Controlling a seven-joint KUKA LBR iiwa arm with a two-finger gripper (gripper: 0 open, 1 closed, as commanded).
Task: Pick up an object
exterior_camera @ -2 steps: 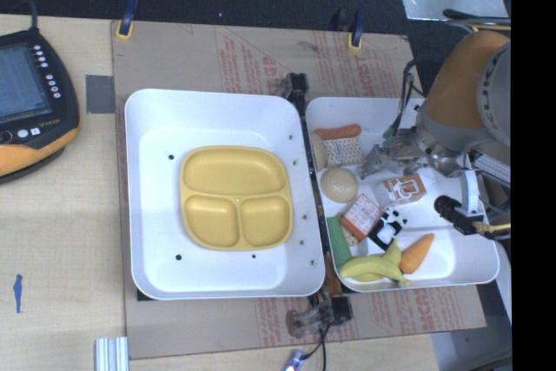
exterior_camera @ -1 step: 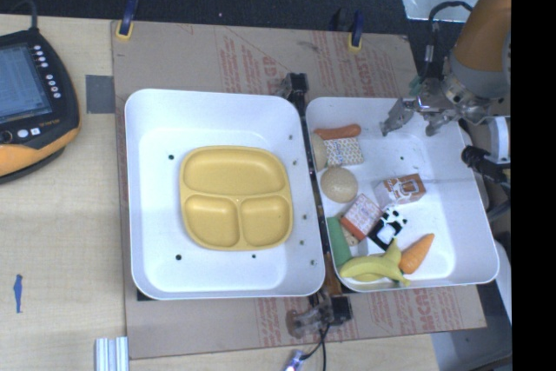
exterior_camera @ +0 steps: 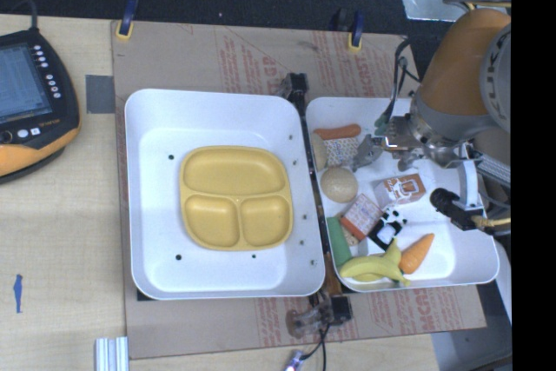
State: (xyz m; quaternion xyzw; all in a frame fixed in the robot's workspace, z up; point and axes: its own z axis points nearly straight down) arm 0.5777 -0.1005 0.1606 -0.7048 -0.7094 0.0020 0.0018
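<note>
Two white bins sit on the counter [exterior_camera: 69, 239]: the left bin [exterior_camera: 148, 187] holds one yellow tray [exterior_camera: 236, 195]. The right bin [exterior_camera: 469, 261] holds one banana [exterior_camera: 373, 268], one carrot [exterior_camera: 417, 251], one ball [exterior_camera: 339, 184] and several overlapping packets, hard to count. The gripper [exterior_camera: 372, 148] hangs released above them.

**Colours in the two bins**

Both bins [exterior_camera: 139, 187] are white. The left one holds a pale yellow tray [exterior_camera: 235, 195]. In the right bin: an orange carrot [exterior_camera: 417, 252], a yellow banana [exterior_camera: 372, 267], a beige ball [exterior_camera: 339, 184], a black-and-white toy [exterior_camera: 389, 227], and a red sausage [exterior_camera: 337, 133].
</note>
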